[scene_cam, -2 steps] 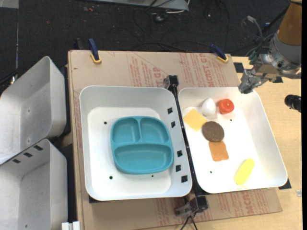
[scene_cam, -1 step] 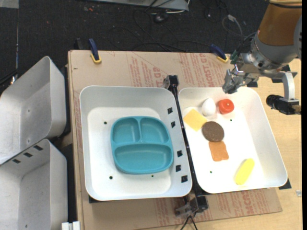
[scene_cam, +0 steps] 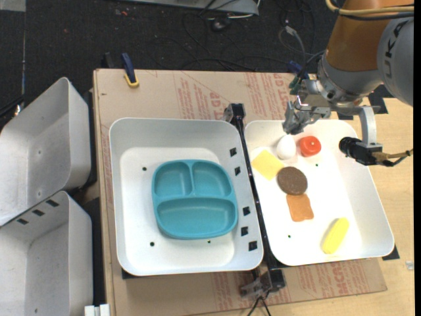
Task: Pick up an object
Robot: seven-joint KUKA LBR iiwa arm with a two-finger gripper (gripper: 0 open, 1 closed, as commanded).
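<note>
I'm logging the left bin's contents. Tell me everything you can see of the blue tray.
The blue tray is a teal divided plate, plastic by its look, with rounded corners: two small compartments at the far side and one wide one nearer the camera. It lies flat and upright, slightly skewed, near the middle of the left bin, resting on the bin's floor. Its compartments hold nothing, and nothing else touches it.

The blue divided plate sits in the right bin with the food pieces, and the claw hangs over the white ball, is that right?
Not quite. The camera view shows the blue divided plate alone in the left bin; the food pieces lie in the right bin. The claw does hang over the white ball.
</note>
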